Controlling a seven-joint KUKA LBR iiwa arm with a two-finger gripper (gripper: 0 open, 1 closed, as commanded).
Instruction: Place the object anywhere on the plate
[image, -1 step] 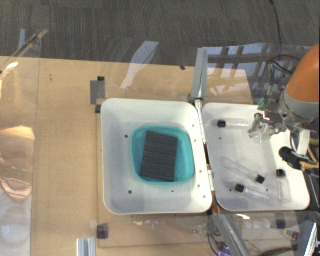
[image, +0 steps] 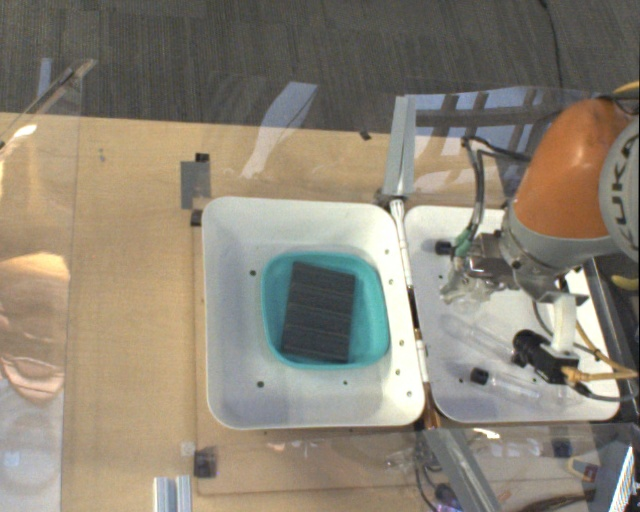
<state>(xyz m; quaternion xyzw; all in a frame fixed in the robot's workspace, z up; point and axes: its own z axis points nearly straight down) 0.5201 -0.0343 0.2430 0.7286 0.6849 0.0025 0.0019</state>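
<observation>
Arm (image: 575, 170) comes in from the right edge, orange band up top, wrist bent down over the right bin (image: 440, 390). Gripper (image: 470, 280) sits low near that bin's upper left; grip state can't be made out. Dark ridged block (image: 319, 311) lies flat on teal plate (image: 273, 320), centre of left bin (image: 230, 300).

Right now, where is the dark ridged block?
The dark ridged block lies flat on the teal plate in the middle of the left white bin, away from the gripper over the right bin.
</observation>
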